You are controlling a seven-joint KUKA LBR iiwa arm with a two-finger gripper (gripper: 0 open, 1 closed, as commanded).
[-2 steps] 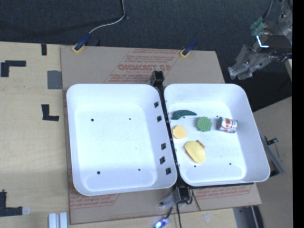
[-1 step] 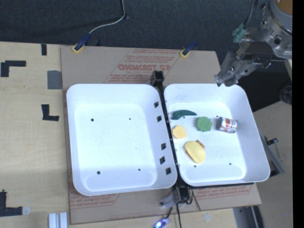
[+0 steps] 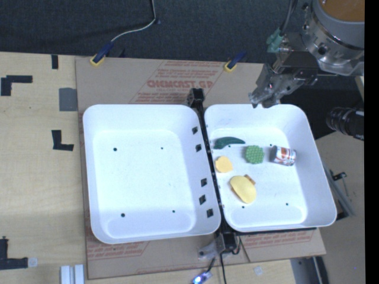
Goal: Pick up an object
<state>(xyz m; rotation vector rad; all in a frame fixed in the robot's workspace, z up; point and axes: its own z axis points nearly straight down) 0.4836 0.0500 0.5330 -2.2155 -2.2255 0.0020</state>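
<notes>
The right bin holds several small objects: a dark green curved piece, a green bumpy ball, a small red and white can lying on its side, a round yellow disc and a larger yellow lump. My gripper hangs above the far rim of the right bin, up and away from all of them. Nothing shows between its fingertips.
The left bin sits beside the right one, joined by a black hinge strip. Both rest on a cardboard sheet held by clamps at the back. A white cable runs over the dark backdrop.
</notes>
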